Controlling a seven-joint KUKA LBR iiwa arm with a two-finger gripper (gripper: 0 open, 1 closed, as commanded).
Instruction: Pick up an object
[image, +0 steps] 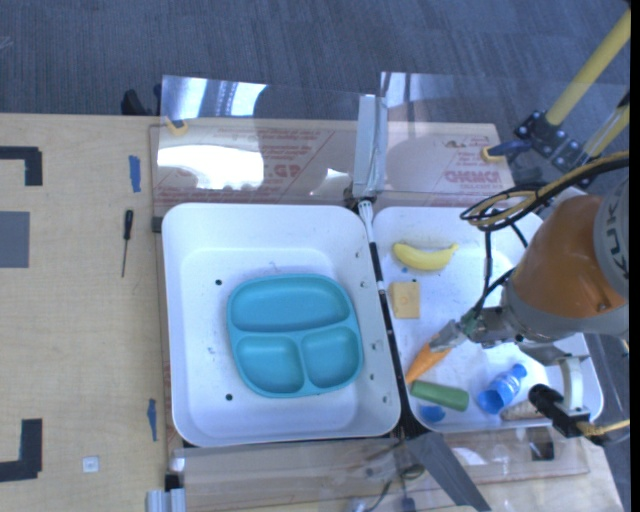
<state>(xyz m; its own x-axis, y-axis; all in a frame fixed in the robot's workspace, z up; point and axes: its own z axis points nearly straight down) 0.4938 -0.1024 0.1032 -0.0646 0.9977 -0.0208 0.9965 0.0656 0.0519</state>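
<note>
The right bin (470, 222) holds a yellow banana (424, 256) at the back, a tan square block (405, 300), an orange carrot (428, 360), a green cylinder (440, 395), a small blue piece (431, 413) and a blue bottle (500, 388) at the front. My gripper (453, 336) reaches in from the right and sits low over the carrot's upper end. Whether it touches the carrot is unclear. The arm's orange band (565, 265) hides the bin's right side.
The left bin (200, 250) bears a teal divided plate (293, 333). A ridge between the bins (383, 310) runs just left of the carrot. Black cables (500, 215) hang over the right bin's back. A clear panel (300, 150) stands behind both bins.
</note>
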